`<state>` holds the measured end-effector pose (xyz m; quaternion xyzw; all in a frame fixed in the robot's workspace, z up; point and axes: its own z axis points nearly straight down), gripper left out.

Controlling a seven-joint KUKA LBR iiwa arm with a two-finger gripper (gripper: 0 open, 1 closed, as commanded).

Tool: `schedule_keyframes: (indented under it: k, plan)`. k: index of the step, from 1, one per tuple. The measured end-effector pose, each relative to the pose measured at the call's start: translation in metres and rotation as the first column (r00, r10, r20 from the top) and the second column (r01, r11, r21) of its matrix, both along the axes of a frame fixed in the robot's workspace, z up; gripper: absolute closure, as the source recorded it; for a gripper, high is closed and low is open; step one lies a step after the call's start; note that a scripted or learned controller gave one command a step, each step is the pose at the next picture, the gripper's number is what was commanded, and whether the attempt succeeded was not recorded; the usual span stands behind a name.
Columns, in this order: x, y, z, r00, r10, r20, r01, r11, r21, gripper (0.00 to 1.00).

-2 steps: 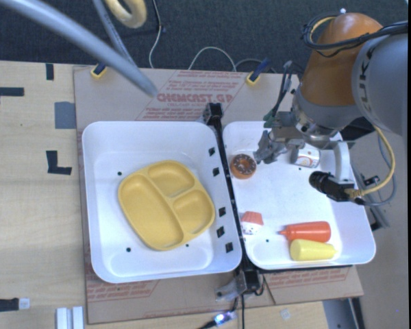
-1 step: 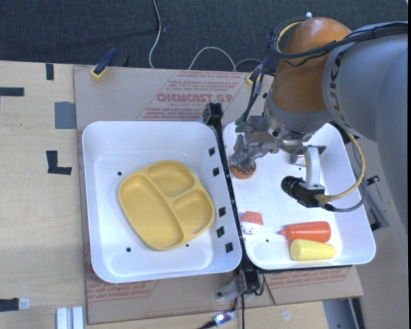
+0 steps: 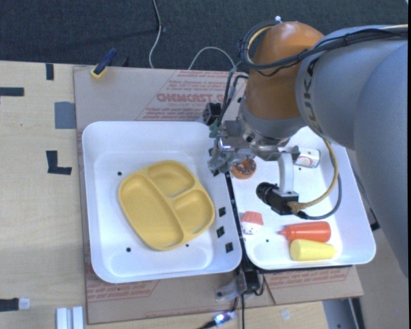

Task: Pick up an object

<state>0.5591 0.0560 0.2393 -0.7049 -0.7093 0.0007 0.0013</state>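
My gripper (image 3: pixel 225 157) hangs below the orange wrist band, over the divider between the two bins at its far half. A small round orange-brown object (image 3: pixel 244 170) lies just right of the gripper, in the right bin (image 3: pixel 359 204). A yellow divided plate (image 3: pixel 166 203) lies in the middle of the left bin (image 3: pixel 96 184). At the right bin's near edge sit an orange carrot-shaped toy (image 3: pixel 309 231) and a yellow block (image 3: pixel 312 250). A small red and white piece (image 3: pixel 252 219) lies near the divider.
A white and orange item (image 3: pixel 306 157) lies at the right bin's far side, partly behind the arm. A black cable connector (image 3: pixel 272 197) hangs from the wrist over the right bin. The bins rest on a cardboard sheet (image 3: pixel 157 94); a yellow-blue clip (image 3: pixel 103 63) lies at its far corner.
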Motion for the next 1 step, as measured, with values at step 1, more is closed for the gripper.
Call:
schedule_keyframes:
  k: [1]
  plan:
    - [-0.0132, 0.0459, -0.0089, 1.000, 0.000, -0.001, 0.000, 1.000, 0.000, 1.00]
